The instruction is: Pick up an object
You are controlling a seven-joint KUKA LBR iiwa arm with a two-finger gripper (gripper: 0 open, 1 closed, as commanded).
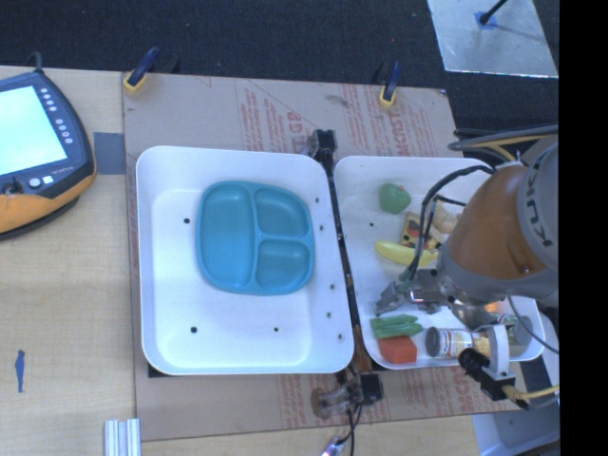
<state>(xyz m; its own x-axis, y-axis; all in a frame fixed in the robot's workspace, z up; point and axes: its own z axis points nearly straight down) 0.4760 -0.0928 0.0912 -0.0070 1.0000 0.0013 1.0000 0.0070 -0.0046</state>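
My gripper (393,296) hangs low over the middle of the right bin (353,255), below the arm's orange band. Just under it lies a long green item (394,327), with a red block (400,351) in front of that. A yellow banana (402,252) lies just behind the gripper. A green round object (393,198) rests near the bin's back. A small bottle (448,341) lies on its side to the right of the red block. A brown and white item (420,226) is partly hidden by the arm. Nothing shows in the gripper's hold.
The left bin (171,283) holds a blue divided plate (255,237). A tablet in an orange case (38,150) lies on the bench at far left. Clamps (141,69) pin the cardboard at the back. Cables run along the arm at the right.
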